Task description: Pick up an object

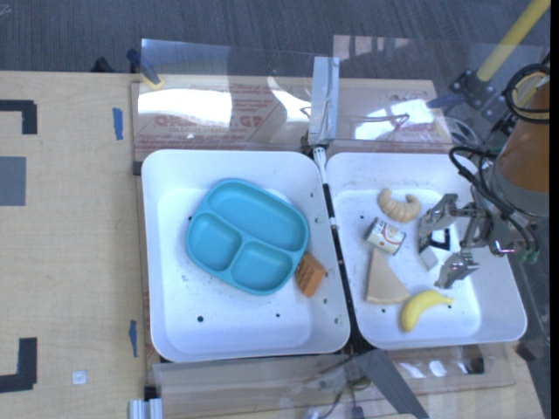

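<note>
Yellow and gently curved, a small toy banana [424,307] lies near the front edge of the right bin [502,321], its darker tip pointing right. Just behind it rests a pale tan wedge [383,279], flat on the white floor, and beyond that a little white can [386,235] with a red-and-dark label lies on its side. A beige croissant [399,204] sits at the back of the group. The robot's metal hand [448,243] hovers over the right half of this bin, beside the can and the wedge, its fingers spread wide with nothing between them; one fingertip [455,271] hangs just above and to the right of the banana. In the left bin [166,321], a turquoise three-compartment plate [249,236] lies tilted, and a brown, bread-like block [310,274] touches its right corner. Both bins sit side by side on a light wooden worktop [61,234].
</note>
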Action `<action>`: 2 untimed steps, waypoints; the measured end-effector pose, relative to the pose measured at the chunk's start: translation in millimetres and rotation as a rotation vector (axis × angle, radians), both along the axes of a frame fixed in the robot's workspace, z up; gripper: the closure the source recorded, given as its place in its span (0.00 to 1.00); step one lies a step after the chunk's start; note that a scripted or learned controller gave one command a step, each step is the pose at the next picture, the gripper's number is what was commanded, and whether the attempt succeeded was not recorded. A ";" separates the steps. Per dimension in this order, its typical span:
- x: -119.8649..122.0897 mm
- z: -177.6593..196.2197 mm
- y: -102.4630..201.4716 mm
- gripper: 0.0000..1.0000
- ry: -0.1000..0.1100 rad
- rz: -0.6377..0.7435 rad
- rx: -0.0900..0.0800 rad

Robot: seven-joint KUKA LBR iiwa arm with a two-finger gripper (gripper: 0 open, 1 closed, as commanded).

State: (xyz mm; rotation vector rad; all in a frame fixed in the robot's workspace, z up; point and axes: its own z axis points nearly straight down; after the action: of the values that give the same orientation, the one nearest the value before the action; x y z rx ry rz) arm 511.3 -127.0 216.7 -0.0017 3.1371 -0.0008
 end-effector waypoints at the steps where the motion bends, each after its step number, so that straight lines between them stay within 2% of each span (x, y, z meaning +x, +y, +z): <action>1: 48.2 -124.6 -30.7 0.00 -0.006 0.221 -0.003; 2: 50.9 -113.0 -28.7 1.00 -0.014 0.225 -0.004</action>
State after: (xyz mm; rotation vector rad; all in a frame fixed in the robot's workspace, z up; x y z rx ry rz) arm 562.3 -155.7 103.7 -0.3516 3.1036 -0.0069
